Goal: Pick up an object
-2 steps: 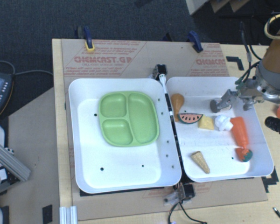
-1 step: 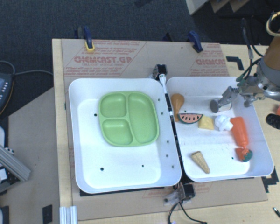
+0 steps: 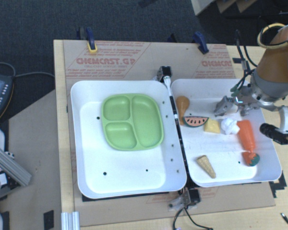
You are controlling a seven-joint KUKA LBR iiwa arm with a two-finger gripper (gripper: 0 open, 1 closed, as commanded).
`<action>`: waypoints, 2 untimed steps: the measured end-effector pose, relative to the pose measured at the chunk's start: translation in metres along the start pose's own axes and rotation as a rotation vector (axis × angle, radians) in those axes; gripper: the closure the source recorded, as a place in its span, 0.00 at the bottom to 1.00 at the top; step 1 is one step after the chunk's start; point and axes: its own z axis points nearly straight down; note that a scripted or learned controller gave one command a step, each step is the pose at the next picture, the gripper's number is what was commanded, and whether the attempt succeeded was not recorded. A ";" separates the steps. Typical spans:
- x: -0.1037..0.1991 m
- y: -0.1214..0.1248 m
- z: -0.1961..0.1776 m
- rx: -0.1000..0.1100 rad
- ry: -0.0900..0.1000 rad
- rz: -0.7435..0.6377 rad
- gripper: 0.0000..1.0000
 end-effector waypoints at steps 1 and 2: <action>0.004 -0.007 0.053 -0.007 -0.002 0.002 0.00; 0.002 -0.004 0.055 -0.012 -0.005 0.002 0.00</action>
